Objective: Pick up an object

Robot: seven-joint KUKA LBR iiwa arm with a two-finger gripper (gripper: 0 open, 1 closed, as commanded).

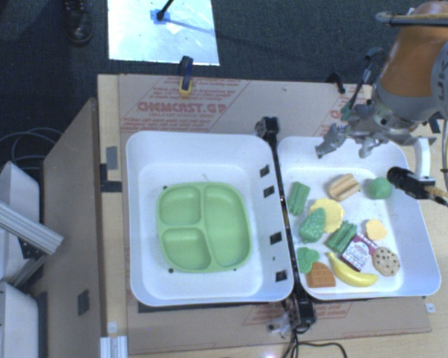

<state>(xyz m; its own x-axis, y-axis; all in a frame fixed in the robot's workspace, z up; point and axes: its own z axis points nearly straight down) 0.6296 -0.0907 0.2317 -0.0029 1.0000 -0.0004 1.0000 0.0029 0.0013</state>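
Several toy foods in right bin (425, 267); bread roll (343, 186) judged light, rigid (across short axis). Gripper (349, 145) spread, nothing held.

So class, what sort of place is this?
Probably a robotics lab bench, not a kitchen: a robot arm hangs over two white bins, one with toy food like a banana, one with a green tray.

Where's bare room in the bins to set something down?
Left bin: white floor rings the green tray, widest along its far edge. Right bin: bare far strip under the gripper; crowded from the bread roll to the banana.
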